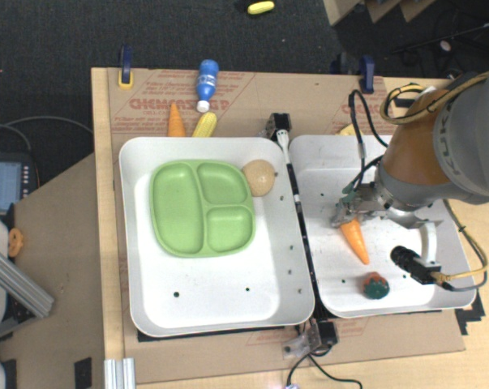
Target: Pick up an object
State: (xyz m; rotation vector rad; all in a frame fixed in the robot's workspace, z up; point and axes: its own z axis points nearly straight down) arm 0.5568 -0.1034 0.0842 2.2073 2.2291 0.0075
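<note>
The gripper (347,211) sits low in the right bin (325,286), right at the top end of the toy carrot (355,240). Whether its jaws are apart or together, I cannot tell. This looks like the grasping step; next comes closing firmly and lifting.

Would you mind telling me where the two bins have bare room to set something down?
Left bin: bare floor runs below the green tray to the front rim, with a narrower strip along its left. Right bin: bare at the back left corner. It is crowded where the gripper, carrot and small toy sit.
</note>
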